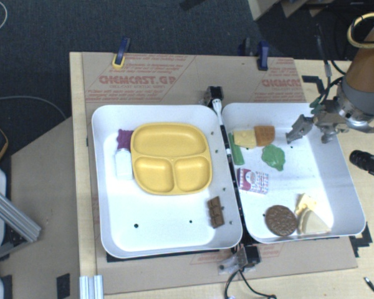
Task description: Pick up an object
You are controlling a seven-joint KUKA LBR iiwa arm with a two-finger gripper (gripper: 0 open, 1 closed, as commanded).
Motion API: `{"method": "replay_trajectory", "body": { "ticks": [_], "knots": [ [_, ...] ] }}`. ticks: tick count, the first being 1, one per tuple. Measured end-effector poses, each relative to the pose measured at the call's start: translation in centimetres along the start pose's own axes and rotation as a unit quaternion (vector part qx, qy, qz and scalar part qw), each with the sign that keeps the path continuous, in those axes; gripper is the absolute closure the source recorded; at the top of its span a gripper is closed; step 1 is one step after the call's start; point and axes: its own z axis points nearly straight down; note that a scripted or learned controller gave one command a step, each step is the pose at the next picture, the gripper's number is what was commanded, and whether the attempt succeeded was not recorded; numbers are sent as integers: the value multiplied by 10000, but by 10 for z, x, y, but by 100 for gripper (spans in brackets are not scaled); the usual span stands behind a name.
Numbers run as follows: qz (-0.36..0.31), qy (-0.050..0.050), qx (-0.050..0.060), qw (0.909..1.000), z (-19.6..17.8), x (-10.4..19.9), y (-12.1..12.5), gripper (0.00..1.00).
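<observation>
My gripper [311, 132] hangs over the far right part of the right bin [336, 179]. Its two fingers are spread open with nothing between them. To its left lie a brown block [265, 134], a pale yellow block [243, 138] and a green leafy piece [274, 157]. A green strip [237, 154] lies along the bin's left wall. Nearer the front sit a red-and-white packet [254, 180], a round brown cookie [280, 220] and pale yellow slices [308, 212].
In the left bin [168, 229] there is a yellow divided plate [171, 157]. A purple item [124, 138] and a white bottle [122, 164] lie beside its left edge. A brown chocolate bar [215, 212] lies at the front right. Clamps hold the board's far edge.
</observation>
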Motion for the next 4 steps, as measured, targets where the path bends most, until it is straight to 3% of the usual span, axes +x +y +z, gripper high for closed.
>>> {"method": "replay_trajectory", "body": {
  "ticks": [1,3,4],
  "knots": [
    [-16,-14,-76,10000,-9,0,3,0],
    [-20,1,-34,10000,101,8,10,0],
    [-18,-7,-54,10000,108,9,10,0]
  ]
}}
